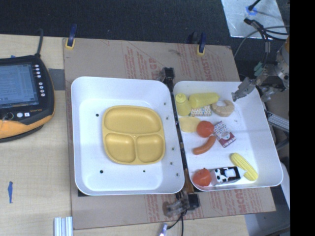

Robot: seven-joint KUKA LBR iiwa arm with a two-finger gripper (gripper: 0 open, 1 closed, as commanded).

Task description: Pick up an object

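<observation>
My claw (244, 88) hovers at the right bin's (268, 132) far corner (I cannot tell its grip state), so I'd lower it straight over the nearby bagel (224, 107), keeping clear of the wall.

Light wood bench (34, 181) carries a brown cardboard sheet (147, 58) held by clamps at its far edge. On the sheet, two white bins side by side: left bin (83, 132), right bin (268, 146). A teach pendant (22, 95) rests on the bench at left.
</observation>
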